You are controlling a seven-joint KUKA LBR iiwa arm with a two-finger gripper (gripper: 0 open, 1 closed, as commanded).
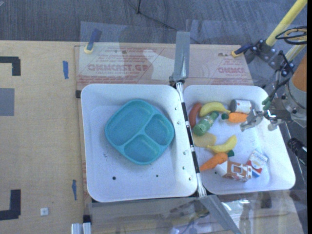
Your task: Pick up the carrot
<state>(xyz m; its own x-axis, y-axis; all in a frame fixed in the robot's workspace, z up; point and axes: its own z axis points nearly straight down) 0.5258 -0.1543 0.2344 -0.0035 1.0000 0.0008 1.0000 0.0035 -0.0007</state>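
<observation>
White plastic makes up two shallow bins sitting side by side on a tan wooden table, their inner rims touching along a central seam. In the left bin, a teal divided plate lies tilted near the middle, with bare white floor open all around it, widest along the near edge. The right bin is crowded on its left half: a red sausage-shaped toy and a green bottle lie close to the seam, a yellow banana sits above them, and a second banana lies near the middle. Two carrots are present. One carrot lies in the upper middle of the right bin, just beside a grey can. A second carrot lies lower, pointing toward the seam, near a small orange and white carton and a white packet. The arm reaches in from the right, and its tool sits low over the bin, just right of the upper carrot; whether it touches is unclear. Nothing shows between the fingers, and I cannot tell whether they are spread or closed. Open bin floor remains along the right wall and far right corner.
</observation>
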